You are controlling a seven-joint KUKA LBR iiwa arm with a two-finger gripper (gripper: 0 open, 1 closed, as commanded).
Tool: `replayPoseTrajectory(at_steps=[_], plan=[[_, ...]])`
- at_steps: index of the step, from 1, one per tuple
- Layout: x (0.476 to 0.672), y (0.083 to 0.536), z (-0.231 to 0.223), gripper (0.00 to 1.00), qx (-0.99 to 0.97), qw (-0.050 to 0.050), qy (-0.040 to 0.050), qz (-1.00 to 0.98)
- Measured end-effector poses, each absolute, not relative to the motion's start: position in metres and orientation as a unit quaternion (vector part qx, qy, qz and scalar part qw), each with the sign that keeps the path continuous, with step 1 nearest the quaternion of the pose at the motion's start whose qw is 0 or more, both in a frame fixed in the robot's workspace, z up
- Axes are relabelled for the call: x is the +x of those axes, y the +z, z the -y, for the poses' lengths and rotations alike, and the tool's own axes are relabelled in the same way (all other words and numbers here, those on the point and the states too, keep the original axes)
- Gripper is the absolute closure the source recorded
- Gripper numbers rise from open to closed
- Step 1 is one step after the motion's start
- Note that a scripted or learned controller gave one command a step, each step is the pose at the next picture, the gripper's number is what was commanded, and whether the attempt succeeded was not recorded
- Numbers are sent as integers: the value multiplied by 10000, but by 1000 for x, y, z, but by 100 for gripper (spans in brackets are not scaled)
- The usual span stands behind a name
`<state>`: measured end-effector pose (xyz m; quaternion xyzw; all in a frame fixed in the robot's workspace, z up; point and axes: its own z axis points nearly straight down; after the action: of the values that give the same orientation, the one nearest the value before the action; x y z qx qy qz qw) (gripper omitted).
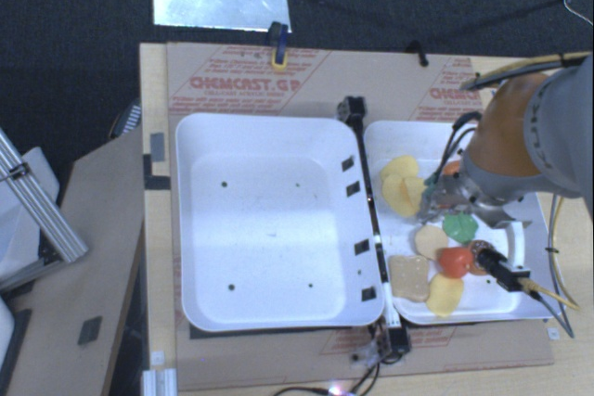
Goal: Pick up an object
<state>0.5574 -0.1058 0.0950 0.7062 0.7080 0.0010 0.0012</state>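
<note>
Camera view: end effector (432, 202) touching yellow object (403, 184).

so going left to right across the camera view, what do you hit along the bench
big shallow white bin on the left → black hinge strip between the bins → pale yellow round lump → green lump → grey arm with orange band
</note>
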Motion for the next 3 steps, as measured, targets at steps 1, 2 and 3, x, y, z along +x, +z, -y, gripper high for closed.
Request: replayPoseTrajectory(at_steps=[1,2,3], plan=[[578,85,133,100,7068,13,9,-7074],[577,85,133,0,7068,9,3,-7074],[611,85,86,0,7050,14,12,-7092]])
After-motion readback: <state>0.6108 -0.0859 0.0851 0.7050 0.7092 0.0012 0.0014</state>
